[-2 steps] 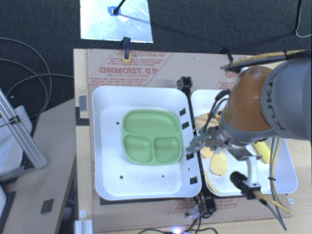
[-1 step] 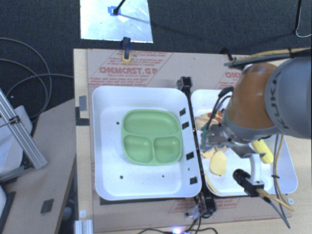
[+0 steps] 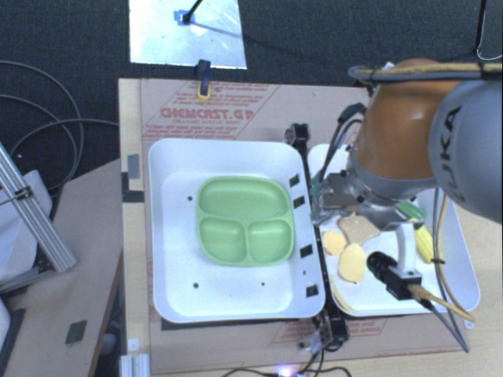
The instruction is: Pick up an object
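Note:
My gripper (image 3: 355,217) hangs low over the left part of the right bin (image 3: 465,289), under the orange-banded wrist. Just below it lies a tan slice-shaped piece (image 3: 357,228). Two yellow rounded pieces lie close by: a small one (image 3: 334,243) and a larger one (image 3: 352,263). A yellow corn-like item (image 3: 424,243) and a green item (image 3: 409,209) peek out to the right of the arm. The arm's body hides much of this bin.
The left bin (image 3: 169,210) holds a green three-compartment tray (image 3: 243,220). A black clipped divider (image 3: 308,210) runs between the bins. A clamp (image 3: 203,79) sits on the cardboard behind them, near a shiny sheet (image 3: 157,22).

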Robot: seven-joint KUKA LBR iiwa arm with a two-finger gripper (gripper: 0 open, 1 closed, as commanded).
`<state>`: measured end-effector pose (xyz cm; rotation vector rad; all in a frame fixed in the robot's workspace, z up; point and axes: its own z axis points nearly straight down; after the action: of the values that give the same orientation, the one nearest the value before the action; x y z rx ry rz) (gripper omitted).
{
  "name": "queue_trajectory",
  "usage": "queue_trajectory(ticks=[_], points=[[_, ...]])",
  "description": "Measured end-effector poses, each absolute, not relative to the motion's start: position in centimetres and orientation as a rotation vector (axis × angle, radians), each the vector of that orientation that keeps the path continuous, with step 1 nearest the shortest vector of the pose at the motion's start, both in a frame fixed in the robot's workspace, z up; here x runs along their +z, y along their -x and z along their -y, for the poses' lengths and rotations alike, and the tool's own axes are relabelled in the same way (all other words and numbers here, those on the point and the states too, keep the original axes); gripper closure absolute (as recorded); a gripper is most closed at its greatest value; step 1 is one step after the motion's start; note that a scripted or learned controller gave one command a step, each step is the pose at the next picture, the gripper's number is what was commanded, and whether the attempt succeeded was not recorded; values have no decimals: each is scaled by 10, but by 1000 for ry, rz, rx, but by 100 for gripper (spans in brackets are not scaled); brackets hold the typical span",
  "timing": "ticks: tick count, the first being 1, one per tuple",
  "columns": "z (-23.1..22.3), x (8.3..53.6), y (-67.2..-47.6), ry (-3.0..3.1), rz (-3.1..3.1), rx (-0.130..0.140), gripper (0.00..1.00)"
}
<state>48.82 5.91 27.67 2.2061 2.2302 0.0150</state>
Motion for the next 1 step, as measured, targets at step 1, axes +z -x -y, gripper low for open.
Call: queue_trajectory(ticks=[1], points=[[-38, 362, -488, -2212, -2220, 14, 100]])
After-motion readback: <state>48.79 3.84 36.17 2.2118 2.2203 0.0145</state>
